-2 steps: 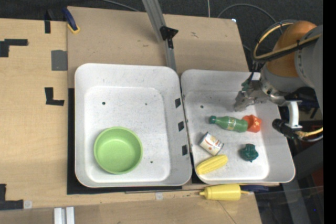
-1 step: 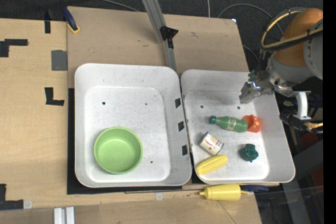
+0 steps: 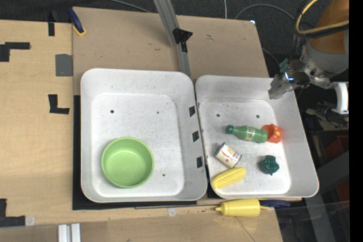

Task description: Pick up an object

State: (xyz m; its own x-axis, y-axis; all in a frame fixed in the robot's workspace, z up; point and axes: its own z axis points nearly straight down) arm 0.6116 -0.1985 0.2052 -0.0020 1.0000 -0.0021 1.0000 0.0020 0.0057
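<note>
The right bin [image 3: 295,122] holds a green bottle [image 3: 248,133] lying on its side, a small orange-red object [image 3: 273,133] touching its right end, a white and red can [image 3: 228,155], a yellow corn cob [image 3: 228,177] and a dark green object [image 3: 269,165]. A light green bowl [image 3: 127,161] sits in the left bin [image 3: 91,122] at its near left. My gripper [image 3: 279,86] hangs over the right bin's far right corner, apart from all the objects, with nothing seen in it.
A yellow mustard-like bottle [image 3: 241,208] lies on the bench just in front of the right bin. A grey pole [image 3: 164,3] slants over the bench behind the bins. The arm's orange band [image 3: 332,20] is at the right edge.
</note>
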